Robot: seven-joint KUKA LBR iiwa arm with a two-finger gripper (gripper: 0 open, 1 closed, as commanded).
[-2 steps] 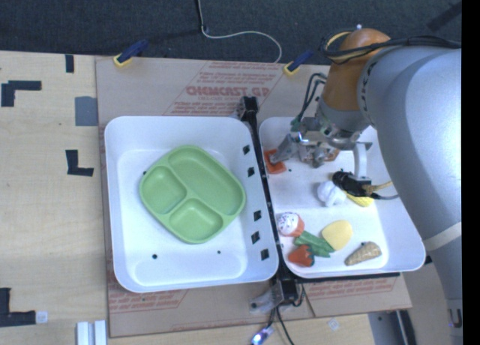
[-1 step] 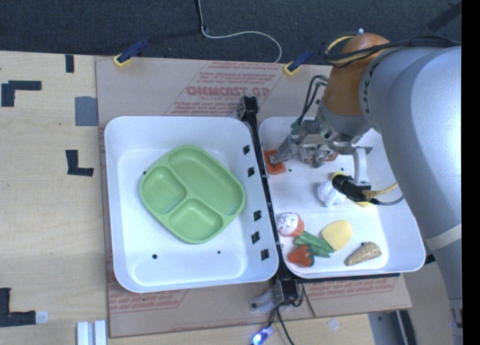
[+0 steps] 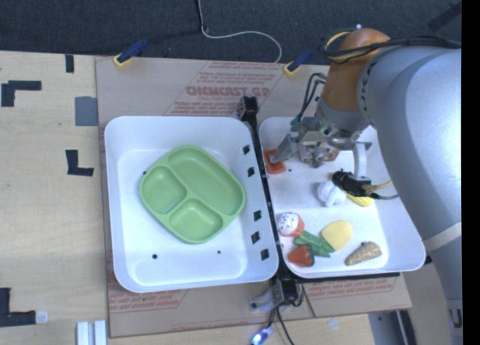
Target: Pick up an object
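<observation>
Judging by the present layout, the pick is at its approach stage and no object is lifted yet. The arm (image 3: 420, 133) reaches over the right bin (image 3: 390, 235) and places the hand (image 3: 304, 152) low in that bin's far left corner. Whether the hand is spread or pressed together cannot be told from this view, and nothing is visibly pinched in it.

The nearest candidate is the orange-red piece (image 3: 274, 162). It lies on the bin floor against the left wall, just beside the hand on its left. Contact between the two cannot be confirmed.

Other candidates in the right bin:
- a white lump (image 3: 328, 192) near the middle
- a red-and-white ball (image 3: 287, 223) close to the left wall
- a yellow piece (image 3: 337, 232) beside it
- a green piece (image 3: 313, 244) touching a red piece (image 3: 301, 256) at the near edge
- a tan wedge (image 3: 363, 253) toward the near right corner

All of these rest on the bin floor, well apart from the hand.

The left bin (image 3: 127, 208) holds a green tray (image 3: 193, 193), lying flat. Both bins sit on the surface (image 3: 45, 186).

Steps left, as a judgement: close on one object, confirm the grip, and raise it clear of the bin. The orange-red piece sits tight to the wall, so a miss is likely.
</observation>
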